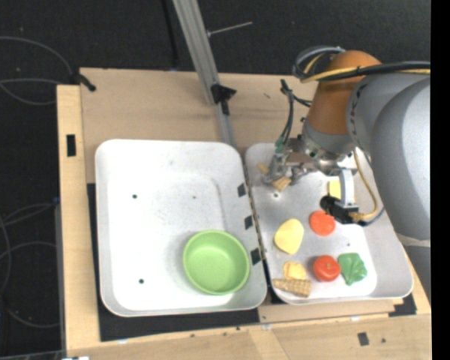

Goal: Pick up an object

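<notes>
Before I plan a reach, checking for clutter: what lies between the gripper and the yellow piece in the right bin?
Camera view: bare white bin floor separates the gripper from the yellow piece.

We see a robotics lab test cell, not a home or kitchen. Evidence: a bare plywood bench point(157, 103) on a black floor, loose cables point(15, 73) trailing across that floor at left, and an aluminium pole point(199, 40) rising from the bench's back edge. Two shallow white bins sit side by side, left bin point(135, 171) and right bin point(390, 268), butted together. Contents are plastic props: a green bowl point(216, 262) and toy food point(289, 236), nothing real. The industrial arm point(382, 133), with exposed wiring at its wrist, hangs over the right bin.
</notes>
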{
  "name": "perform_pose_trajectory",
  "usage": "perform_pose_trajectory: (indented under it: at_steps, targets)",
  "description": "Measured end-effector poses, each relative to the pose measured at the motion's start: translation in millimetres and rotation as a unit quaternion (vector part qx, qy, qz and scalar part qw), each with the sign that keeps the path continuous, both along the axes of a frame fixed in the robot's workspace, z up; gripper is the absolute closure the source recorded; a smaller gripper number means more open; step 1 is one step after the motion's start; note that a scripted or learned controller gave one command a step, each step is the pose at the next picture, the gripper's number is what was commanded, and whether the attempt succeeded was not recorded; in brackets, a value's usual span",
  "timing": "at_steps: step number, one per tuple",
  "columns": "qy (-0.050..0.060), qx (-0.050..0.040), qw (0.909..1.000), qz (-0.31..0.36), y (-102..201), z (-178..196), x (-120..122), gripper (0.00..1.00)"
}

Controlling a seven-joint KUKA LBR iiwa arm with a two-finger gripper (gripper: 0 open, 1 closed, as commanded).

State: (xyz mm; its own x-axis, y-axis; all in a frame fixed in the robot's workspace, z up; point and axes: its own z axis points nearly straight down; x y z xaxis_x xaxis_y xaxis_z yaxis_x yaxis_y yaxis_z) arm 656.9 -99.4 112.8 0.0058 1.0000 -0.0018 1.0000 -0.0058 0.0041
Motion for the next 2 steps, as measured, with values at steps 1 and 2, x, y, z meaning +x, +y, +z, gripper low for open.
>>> perform_pose_trajectory:
  at_steps: [1, 2]
  targets:
    - [-0.001, 0.0009, 1.0, 0.002, -7, 50, 8, 1.0]
    - [-0.001, 0.0011, 1.0, 0.005, 0, 98, 6, 1.0]
